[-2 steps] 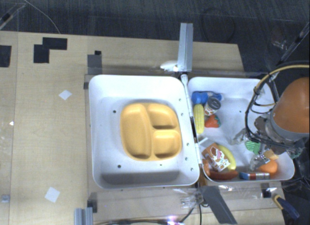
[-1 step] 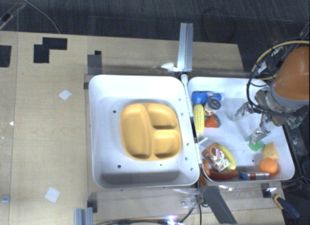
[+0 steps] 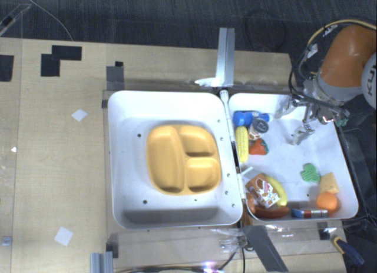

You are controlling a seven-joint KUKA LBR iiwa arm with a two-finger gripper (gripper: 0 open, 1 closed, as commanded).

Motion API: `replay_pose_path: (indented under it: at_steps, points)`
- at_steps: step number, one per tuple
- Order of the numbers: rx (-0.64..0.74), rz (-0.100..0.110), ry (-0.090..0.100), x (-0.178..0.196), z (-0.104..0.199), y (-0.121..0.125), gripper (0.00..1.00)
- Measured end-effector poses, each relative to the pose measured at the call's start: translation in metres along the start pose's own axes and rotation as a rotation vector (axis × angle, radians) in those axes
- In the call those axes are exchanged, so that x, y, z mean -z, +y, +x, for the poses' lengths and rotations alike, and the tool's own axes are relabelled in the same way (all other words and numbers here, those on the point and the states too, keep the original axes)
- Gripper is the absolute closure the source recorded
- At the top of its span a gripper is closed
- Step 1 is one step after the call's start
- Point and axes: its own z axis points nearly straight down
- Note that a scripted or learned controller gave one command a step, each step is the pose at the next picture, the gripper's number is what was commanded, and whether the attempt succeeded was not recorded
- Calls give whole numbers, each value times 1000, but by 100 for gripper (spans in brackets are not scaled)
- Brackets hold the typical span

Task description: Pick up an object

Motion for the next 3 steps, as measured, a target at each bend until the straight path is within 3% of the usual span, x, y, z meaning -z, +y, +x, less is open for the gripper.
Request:
replay_pose_path:
  at_steps: [1,2,3]
  points:
    - [-230,0,-2,3,23,59,0]
    - [-209,17,-8,4,62,102,0]
    - [-224,14,-10,4,98,116,0]
